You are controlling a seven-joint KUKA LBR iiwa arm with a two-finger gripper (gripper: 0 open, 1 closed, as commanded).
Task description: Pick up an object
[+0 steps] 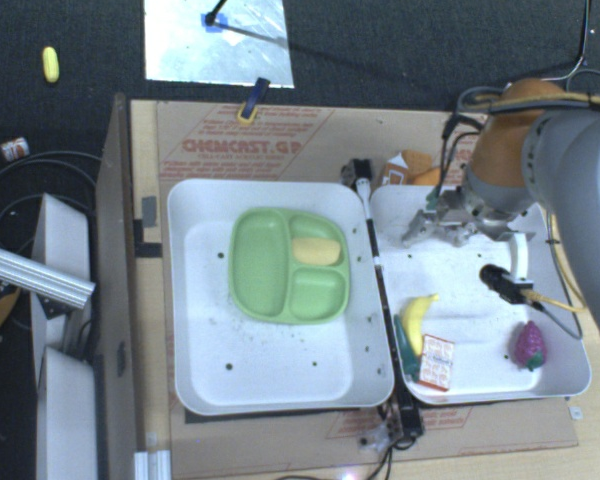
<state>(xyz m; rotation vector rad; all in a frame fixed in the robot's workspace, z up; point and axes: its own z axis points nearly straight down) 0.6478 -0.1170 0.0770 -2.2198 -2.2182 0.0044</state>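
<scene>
In the camera view the gripper hangs low over the far-left part of the right bin, over bare floor, with nothing seen in its grasp. Whether it is set wide or narrow I cannot tell, as the metal at its tip blurs into the white of the bin. The likeliest thing to pick is the banana. It lies toward the near edge from the gripper and slightly toward the wall shared by the bins, apart from it with open floor between. Its long axis runs nearly far-to-near, tipped a little, its upper end leaning to the picture's right. A grasp would probably do best closing across that axis. A dark green piece lies against its lower end, and a red-and-white packet lies just beside it — both crowd that end, so the upper half looks freer. A purple toy fruit sits near the bin's near-right corner, farther from the gripper. The left bin holds a green divided plate with a yellow piece in its upper-right compartment (well apart, past the wall).
</scene>
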